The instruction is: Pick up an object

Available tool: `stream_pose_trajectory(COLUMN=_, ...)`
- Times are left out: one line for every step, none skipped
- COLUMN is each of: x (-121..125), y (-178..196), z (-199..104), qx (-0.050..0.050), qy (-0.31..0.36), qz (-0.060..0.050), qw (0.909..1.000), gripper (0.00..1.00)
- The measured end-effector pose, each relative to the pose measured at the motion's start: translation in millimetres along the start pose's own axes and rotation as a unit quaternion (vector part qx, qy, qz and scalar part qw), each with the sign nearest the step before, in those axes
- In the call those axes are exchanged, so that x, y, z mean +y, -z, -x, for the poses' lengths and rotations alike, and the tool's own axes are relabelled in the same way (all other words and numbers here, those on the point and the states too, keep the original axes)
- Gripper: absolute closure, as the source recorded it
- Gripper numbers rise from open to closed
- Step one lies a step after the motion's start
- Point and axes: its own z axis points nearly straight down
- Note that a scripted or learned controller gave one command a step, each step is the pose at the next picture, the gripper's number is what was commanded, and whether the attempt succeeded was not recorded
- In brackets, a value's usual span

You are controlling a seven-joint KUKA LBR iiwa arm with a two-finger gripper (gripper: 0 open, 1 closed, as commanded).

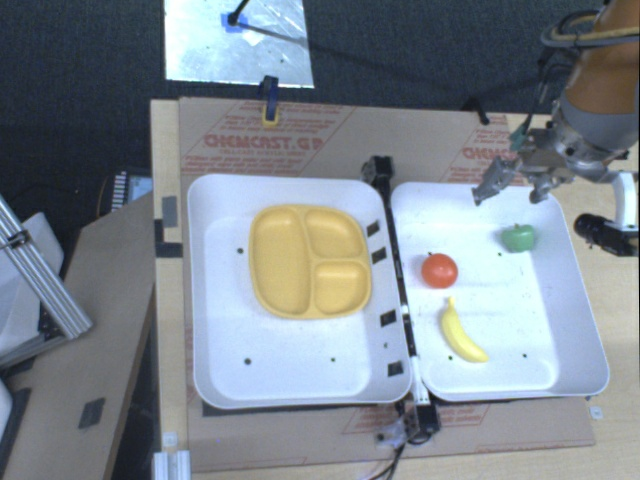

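A: So, claw [512, 190] state?
B: Spread wide, nothing in it, just above the green apple [517, 237]. Tomato [439, 269] left of the apple, banana [462, 333] below-left.
A: Any text?
B: "CHEMCAST" on the board [262, 139], up-left of the apple.

Robot lab: bench [300, 128], white bins [215, 298]

Divided plate [308, 260] in left bin [215, 368], apple [518, 237], tomato [439, 269], banana [462, 334] in right bin [575, 353]
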Motion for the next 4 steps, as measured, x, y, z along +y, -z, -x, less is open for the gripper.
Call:
stream_pose_trajectory(x=1.8, y=6.6, z=-0.2, qx=-0.001, qy=0.001, qz=0.005, qw=1.0000, gripper=0.00)
stream_pose_trajectory(x=10.6, y=-41.5, z=-5.7, qx=-0.001, qy=0.003, qz=0.004, qw=1.0000, gripper=0.00)
stream_pose_trajectory(x=10.3, y=-104.7, z=-6.1, qx=0.000, qy=0.000, qz=0.003, qw=1.0000, gripper=0.00)
stream_pose_trajectory(x=2.7, y=-164.4, z=-8.7, qx=0.000, qy=0.000, qz=0.003, qw=1.0000, gripper=0.00)
